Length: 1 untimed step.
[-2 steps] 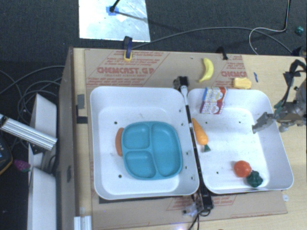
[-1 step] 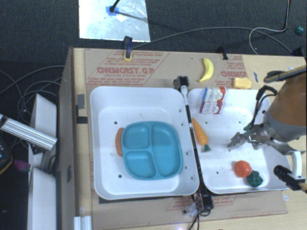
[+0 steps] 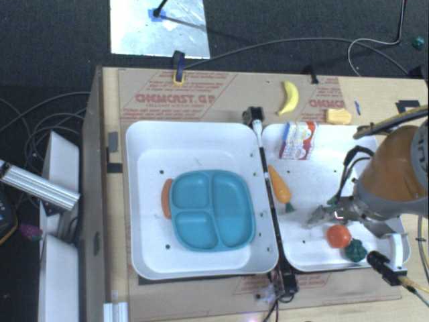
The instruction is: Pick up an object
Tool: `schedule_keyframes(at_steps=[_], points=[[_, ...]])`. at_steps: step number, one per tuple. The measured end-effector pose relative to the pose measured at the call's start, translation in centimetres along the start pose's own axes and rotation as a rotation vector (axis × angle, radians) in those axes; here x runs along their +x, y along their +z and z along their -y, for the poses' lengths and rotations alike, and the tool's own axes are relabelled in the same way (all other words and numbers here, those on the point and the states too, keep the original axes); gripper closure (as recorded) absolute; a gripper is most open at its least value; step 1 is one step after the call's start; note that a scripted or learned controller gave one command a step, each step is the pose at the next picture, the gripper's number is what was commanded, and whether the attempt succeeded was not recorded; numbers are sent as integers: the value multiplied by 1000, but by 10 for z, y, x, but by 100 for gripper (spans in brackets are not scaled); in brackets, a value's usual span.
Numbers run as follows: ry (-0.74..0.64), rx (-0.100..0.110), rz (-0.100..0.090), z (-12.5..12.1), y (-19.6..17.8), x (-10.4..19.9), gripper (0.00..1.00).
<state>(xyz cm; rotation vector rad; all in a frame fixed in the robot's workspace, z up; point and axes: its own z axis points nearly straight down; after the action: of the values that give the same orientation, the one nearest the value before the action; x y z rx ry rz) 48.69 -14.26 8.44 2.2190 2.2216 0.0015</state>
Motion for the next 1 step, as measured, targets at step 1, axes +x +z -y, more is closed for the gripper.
schedule_keyframes(at_steps=[1], points=[[1, -3, 2, -6, -108, -51, 0]])
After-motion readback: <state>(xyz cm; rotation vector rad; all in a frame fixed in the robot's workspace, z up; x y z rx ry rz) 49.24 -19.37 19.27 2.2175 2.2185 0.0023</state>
